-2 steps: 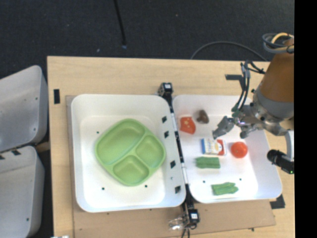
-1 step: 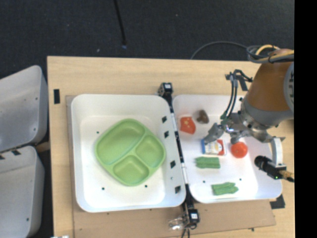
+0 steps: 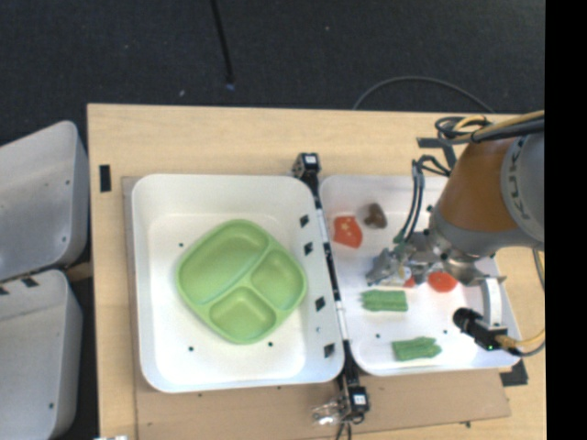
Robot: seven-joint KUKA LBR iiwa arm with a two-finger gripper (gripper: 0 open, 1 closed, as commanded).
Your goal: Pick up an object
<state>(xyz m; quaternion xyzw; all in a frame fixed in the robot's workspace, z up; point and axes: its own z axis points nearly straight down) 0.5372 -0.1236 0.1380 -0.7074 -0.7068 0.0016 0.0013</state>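
Observation:
My gripper (image 3: 393,269) hangs low in the right bin (image 3: 367,356), near its middle, reaching in from the right. Just below the gripper lies a green block (image 3: 383,301). A second green piece (image 3: 415,347) lies nearer the front of that bin. A red object (image 3: 347,232) and a small brown lump (image 3: 374,214) sit toward the back left of the bin. Another red round object (image 3: 443,282) peeks out beside the wrist, partly hidden by the arm. I see nothing clearly held.
The left bin (image 3: 156,337) holds a green divided plate (image 3: 240,280). A row of black clips runs along the wall between the bins (image 3: 323,264). Cables loop behind the arm at the right. Grey chairs stand off the bench's left.

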